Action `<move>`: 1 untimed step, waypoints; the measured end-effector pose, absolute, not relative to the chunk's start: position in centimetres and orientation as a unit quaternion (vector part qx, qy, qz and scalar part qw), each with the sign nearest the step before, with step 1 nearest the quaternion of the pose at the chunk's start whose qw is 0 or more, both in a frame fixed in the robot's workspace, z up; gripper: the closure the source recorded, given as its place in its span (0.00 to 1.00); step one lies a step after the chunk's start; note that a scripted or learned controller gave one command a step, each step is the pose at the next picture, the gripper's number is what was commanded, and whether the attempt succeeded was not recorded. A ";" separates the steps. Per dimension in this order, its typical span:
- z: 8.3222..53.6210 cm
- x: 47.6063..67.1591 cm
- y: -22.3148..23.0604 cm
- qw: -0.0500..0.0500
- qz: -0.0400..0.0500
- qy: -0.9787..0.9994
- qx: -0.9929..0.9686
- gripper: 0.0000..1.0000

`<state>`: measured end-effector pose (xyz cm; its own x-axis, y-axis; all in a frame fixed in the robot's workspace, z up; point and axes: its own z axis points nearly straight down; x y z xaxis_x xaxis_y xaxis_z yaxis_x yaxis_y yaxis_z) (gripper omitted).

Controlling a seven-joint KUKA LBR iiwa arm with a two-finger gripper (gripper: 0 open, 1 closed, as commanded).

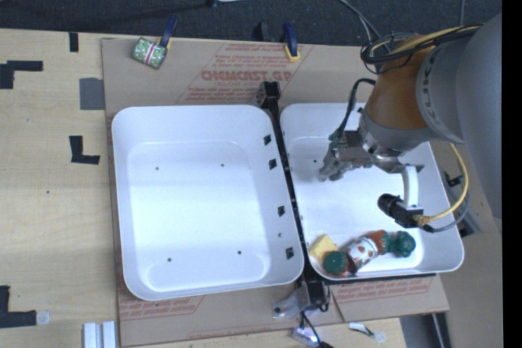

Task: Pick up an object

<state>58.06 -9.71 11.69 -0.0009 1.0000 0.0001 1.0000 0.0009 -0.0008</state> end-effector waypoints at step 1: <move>17.6 58.8 -10.0 -0.002 -0.001 -0.707 -0.707 1.00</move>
<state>58.80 -10.00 17.64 -0.0002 1.0000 -0.0005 1.0000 0.0002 0.0039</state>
